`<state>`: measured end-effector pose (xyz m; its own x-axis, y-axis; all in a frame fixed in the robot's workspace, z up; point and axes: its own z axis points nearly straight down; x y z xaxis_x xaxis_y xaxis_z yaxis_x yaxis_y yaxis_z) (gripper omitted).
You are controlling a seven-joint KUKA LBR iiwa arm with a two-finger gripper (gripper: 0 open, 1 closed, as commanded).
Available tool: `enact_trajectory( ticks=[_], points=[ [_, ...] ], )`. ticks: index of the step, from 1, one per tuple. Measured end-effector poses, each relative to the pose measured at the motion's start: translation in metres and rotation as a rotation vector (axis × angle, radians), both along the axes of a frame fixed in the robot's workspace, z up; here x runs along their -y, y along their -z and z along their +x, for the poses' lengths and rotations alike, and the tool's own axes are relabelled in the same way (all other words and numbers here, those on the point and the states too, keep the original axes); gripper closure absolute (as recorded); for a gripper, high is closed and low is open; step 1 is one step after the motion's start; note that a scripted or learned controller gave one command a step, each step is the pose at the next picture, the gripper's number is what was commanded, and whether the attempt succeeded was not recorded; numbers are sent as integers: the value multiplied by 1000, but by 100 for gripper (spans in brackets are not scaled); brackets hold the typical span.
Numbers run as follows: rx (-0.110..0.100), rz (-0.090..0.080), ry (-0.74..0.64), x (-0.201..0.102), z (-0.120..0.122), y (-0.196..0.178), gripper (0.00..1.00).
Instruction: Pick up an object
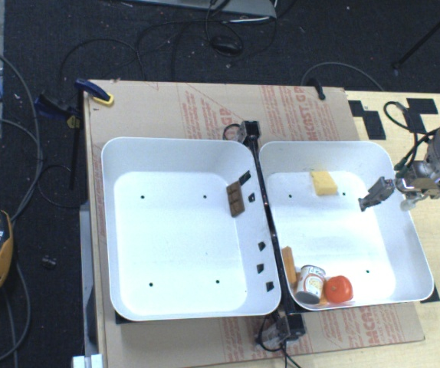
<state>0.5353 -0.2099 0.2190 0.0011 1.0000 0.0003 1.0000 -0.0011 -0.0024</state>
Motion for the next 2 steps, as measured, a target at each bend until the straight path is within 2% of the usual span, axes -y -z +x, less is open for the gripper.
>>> enact_trajectory(
  ticks=[1, 2],
  points=[
    [3, -1, -1, -1, 1, -12, 100],
    [7, -2, -80, -15, -44, -71, 100]
  ],
)
